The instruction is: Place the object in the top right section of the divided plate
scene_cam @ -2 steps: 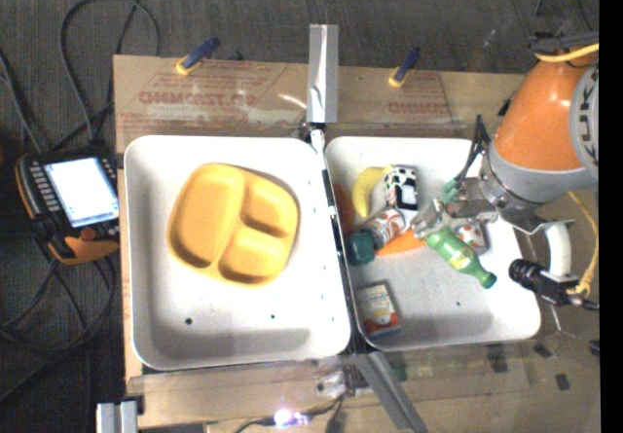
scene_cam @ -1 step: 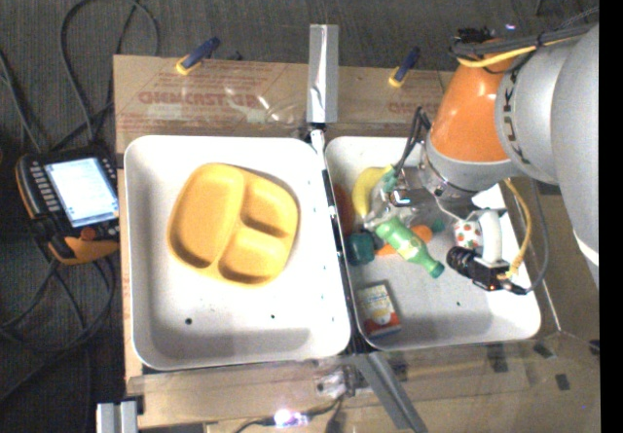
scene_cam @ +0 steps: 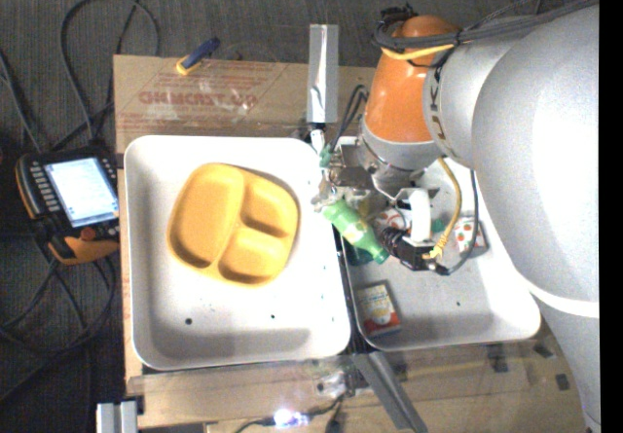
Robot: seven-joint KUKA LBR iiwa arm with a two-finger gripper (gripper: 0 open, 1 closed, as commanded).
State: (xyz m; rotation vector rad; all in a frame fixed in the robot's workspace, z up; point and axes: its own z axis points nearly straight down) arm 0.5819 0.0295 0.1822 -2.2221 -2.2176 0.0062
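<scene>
A yellow divided plate (scene_cam: 236, 223) lies in the left white bin (scene_cam: 146, 324); its top right section (scene_cam: 269, 206) holds nothing. My gripper (scene_cam: 331, 196) hangs over the rim between the two bins, just right of the plate. It is shut on the upper end of a green bottle-like object (scene_cam: 356, 233), which slants down and to the right from the fingers, over the left edge of the right bin (scene_cam: 487, 314). The orange wrist band (scene_cam: 409, 81) and grey arm cover much of the right bin.
A small red and white packet (scene_cam: 378, 307) lies at the front left of the right bin. Another small item (scene_cam: 465, 233) sits by the arm's cable. A handheld pendant (scene_cam: 73, 193) rests left of the bench, on the floor side.
</scene>
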